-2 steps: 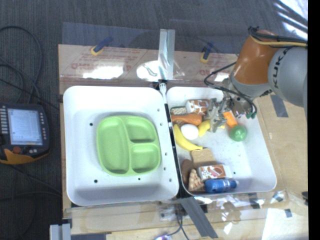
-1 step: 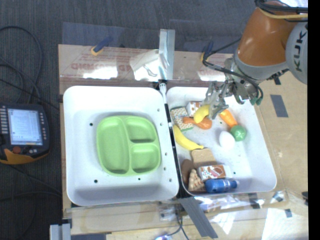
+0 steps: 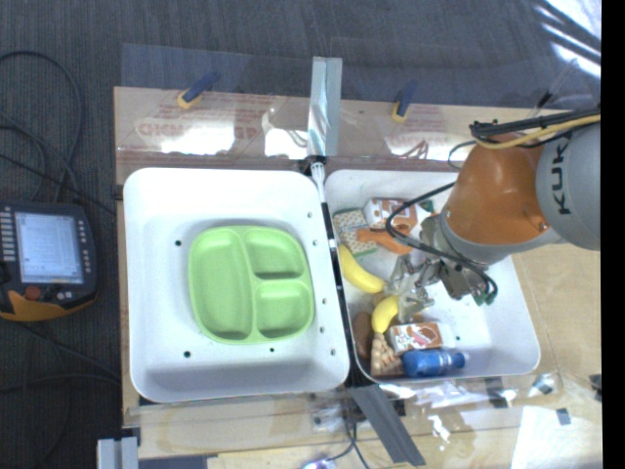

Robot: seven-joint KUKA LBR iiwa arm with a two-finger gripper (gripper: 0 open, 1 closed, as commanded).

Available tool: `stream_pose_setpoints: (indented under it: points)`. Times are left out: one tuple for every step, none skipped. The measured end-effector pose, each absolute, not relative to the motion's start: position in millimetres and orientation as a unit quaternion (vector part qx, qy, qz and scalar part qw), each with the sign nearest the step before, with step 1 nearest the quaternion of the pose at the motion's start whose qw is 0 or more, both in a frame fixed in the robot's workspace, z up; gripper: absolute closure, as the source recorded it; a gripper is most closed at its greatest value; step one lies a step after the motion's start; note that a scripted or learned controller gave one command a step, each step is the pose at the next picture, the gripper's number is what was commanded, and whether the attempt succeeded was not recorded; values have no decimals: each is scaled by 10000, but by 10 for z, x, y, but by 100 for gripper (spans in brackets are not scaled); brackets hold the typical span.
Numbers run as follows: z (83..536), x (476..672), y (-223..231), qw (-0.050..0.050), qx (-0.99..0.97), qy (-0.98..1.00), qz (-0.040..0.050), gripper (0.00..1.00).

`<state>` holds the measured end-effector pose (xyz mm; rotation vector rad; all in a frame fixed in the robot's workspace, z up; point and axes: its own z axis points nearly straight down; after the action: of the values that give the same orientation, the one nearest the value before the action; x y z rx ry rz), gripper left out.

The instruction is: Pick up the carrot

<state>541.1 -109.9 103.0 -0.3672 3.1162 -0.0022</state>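
Note:
The carrot is a small orange piece lying in the right bin, near its back left, among packets. My gripper hangs low over the middle of that bin, to the right of and nearer than the carrot, close to a yellow banana and a second yellow fruit. The orange wrist band and cables cover the bin's back right part. Nothing can be seen held in the gripper.
A blue bottle, a red and white box and a brown waffle-like item lie at the right bin's front. A food packet sits behind the carrot. The left bin holds a green divided plate.

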Motion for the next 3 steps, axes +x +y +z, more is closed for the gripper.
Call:
stream_pose_setpoints:
  points:
    - [990,5305,-1040,162,-155,9997,-56,100]
    - [978,5680,-1028,111,1313,9913,-5,100]
    - [2986,5706,-1164,70,929,9956,-8,100]
